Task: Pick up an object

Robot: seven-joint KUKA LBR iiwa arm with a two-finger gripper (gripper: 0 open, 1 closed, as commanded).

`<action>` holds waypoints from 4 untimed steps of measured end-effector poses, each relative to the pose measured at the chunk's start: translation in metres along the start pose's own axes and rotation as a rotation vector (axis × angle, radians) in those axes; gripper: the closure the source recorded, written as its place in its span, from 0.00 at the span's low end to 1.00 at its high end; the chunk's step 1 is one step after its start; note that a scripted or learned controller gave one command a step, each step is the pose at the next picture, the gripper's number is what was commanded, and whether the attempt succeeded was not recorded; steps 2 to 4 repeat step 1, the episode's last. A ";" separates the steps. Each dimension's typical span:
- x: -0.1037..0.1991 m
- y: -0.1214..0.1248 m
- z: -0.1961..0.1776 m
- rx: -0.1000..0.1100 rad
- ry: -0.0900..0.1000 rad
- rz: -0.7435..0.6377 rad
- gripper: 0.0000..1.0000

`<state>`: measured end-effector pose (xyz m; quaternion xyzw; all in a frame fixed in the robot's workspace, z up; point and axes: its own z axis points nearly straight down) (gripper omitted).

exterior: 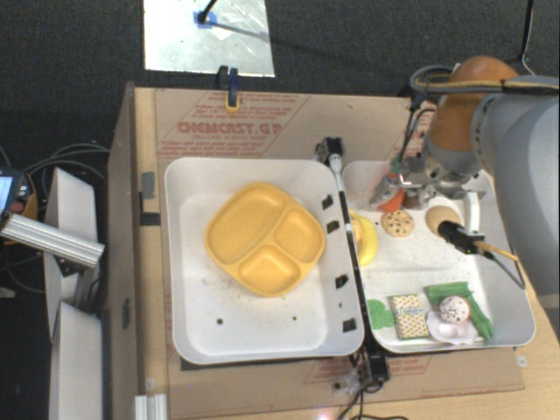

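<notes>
Even, bright overhead light, glare on the foil sheet [208, 23], soft shadows, slightly grainy focus.

Two white bins [188, 261], one yellow divided plate [265, 237], one cookie [398, 225], one banana [366, 239].

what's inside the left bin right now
A yellow divided plate lies in the left bin, slightly turned, with nothing visible in its three compartments. A few dark specks dot the bin floor. Whatever sits beneath the plate is hidden.
</notes>
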<state>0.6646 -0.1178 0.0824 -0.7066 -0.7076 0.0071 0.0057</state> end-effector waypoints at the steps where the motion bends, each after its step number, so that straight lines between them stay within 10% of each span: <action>1: 0.000 -0.002 -0.009 0.011 0.004 -0.001 1.00; 4: 0.000 -0.002 -0.009 0.011 0.004 -0.001 1.00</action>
